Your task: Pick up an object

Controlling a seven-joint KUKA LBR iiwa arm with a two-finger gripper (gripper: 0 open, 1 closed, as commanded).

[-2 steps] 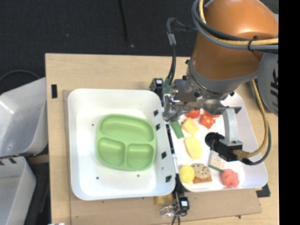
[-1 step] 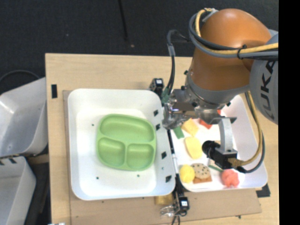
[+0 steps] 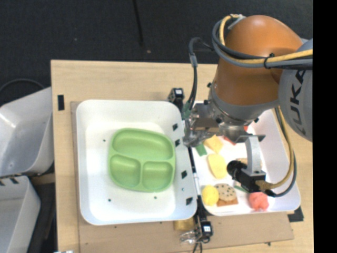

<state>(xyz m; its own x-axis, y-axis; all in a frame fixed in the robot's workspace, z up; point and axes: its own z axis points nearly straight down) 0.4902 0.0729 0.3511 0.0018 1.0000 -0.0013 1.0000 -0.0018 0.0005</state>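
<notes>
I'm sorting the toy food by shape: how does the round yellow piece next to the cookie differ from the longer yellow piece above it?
The round yellow piece is a compact ball shape; the longer yellow piece is an elongated, flatter block. The round one is a deeper yellow, the longer one paler. The round one sits beside the cookie near the bin's front edge; the longer one lies further in, nearer the arm. Both lie in the right bin.
</notes>
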